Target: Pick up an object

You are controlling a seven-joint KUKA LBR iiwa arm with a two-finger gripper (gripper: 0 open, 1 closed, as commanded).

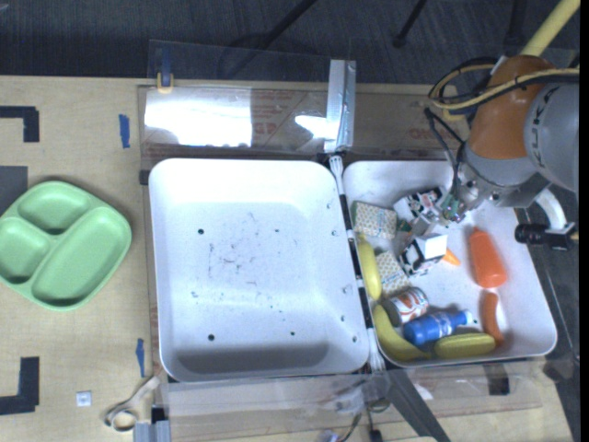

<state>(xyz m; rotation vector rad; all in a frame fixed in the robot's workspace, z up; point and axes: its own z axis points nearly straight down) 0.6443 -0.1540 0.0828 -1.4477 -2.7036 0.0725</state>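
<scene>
In the right bin (543,339), a blue bottle (433,328) is seen at the near wall between two bananas. Beyond it, an orange carrot-shaped item (488,258) is located. Farther in, the gripper (425,247) is lowered among small items; its state cannot be determined.

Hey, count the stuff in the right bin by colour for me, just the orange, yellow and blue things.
Orange: 2, a large piece and a smaller one
Yellow: 3, a banana, a curved piece and an oblong piece
Blue: 1, a bottle
Total: 6
</scene>
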